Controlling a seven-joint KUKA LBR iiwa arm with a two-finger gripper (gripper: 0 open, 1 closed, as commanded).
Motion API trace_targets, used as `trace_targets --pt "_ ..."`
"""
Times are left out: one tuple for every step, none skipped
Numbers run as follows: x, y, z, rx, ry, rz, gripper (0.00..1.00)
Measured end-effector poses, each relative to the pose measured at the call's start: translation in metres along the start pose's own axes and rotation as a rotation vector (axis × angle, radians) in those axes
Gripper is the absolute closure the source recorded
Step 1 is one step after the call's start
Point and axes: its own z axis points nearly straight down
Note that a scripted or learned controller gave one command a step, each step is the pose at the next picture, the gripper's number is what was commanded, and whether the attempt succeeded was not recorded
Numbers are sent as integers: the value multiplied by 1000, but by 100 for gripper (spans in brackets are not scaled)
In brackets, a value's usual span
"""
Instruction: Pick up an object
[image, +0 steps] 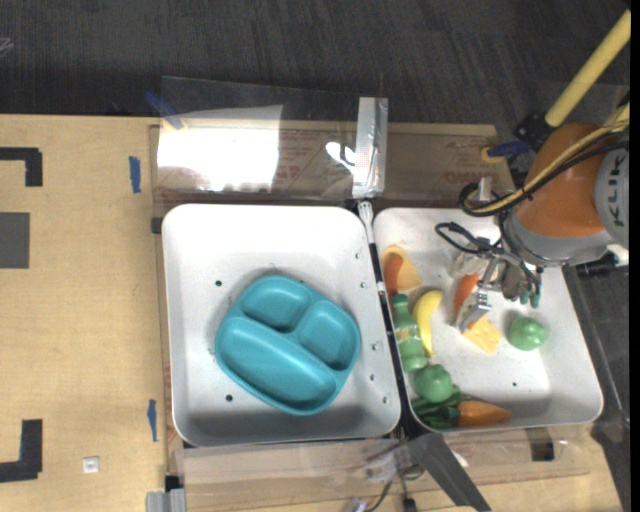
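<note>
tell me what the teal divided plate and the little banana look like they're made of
Teal divided plate: looks like moulded plastic, one even colour with soft rounded compartment edges and a dull sheen. Banana: probably toy plastic, with flat uniform yellow and smooth skin, though it is too small here to be sure.

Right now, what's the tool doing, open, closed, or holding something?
Tool: cannot be told; it sits low in the right bin over the toy food.

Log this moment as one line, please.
gripper low in right bin | over yellow wedge | orange piece beside fingers | grasp unconfirmed
</note>
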Motion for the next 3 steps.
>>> trace_targets --pt "10 55 -1 -1 2 200 0" --pt "-10 -24 -21 1 2 35 0" --pt "52 22 -1 -2 0 99 0"
